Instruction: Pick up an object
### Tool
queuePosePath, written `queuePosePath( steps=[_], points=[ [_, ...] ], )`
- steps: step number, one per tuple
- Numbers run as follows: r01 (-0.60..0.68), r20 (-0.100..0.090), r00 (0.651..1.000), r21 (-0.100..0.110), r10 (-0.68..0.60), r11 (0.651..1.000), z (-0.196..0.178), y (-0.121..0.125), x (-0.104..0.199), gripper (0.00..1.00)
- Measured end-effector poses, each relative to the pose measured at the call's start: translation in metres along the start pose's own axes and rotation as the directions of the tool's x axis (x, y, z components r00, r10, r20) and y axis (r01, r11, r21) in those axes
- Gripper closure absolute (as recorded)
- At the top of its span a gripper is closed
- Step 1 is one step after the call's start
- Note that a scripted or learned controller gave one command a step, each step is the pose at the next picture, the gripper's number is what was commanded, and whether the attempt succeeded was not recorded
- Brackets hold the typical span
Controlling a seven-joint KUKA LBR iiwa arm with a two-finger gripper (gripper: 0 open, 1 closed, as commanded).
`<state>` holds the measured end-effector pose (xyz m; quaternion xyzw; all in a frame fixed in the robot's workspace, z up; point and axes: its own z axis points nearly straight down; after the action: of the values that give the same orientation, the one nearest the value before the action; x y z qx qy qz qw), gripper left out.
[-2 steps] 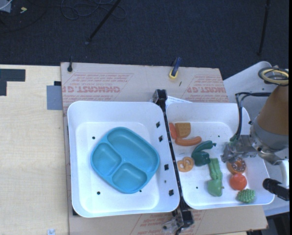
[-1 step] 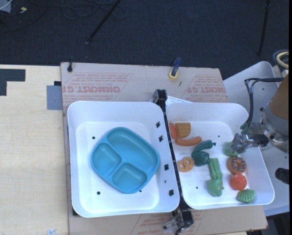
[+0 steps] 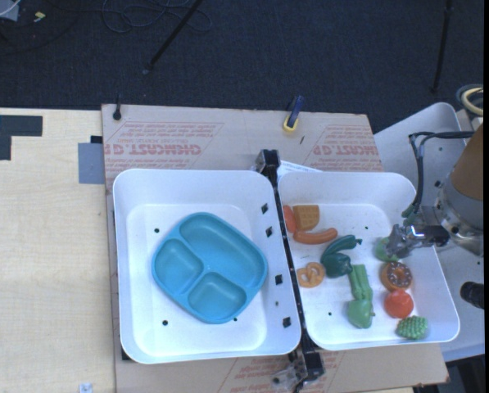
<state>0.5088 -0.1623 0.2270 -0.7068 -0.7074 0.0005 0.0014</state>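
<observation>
The right white bin (image 3: 375, 187) holds several toy foods. Along its left side lie an orange cracker (image 3: 307, 216), an orange-red sausage (image 3: 314, 237), a dark green pepper (image 3: 338, 255) and an orange slice (image 3: 311, 274). A long green vegetable (image 3: 359, 285) lies in the middle. At the right are a brown donut (image 3: 396, 275), a red tomato (image 3: 399, 304) and a bumpy green piece (image 3: 413, 327). My gripper (image 3: 403, 241) is low over the bin's right side, directly above a pale green piece (image 3: 384, 250) and just above the donut. Nothing visibly hangs from it.
The left white bin (image 3: 138, 195) holds a blue divided plate (image 3: 209, 266). A black hinge strip (image 3: 281, 252) separates the bins. The arm's body (image 3: 465, 195) stands past the right bin's right rim. A yellow-and-blue clamp (image 3: 293, 115) sits on the cardboard behind.
</observation>
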Motion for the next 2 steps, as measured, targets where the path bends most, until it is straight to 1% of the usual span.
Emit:
queuePosePath(
  steps=[1, 2],
  points=[
    [0.003, -0.002, 1.000, 0.001, -0.003, 1.000, -0.009, -0.008, 0.049, 1.00],
    [0.001, -0.001, 1.000, 0.002, -0.001, 1.000, 0.001, -0.017, 0.084, 1.00]
  ],
)
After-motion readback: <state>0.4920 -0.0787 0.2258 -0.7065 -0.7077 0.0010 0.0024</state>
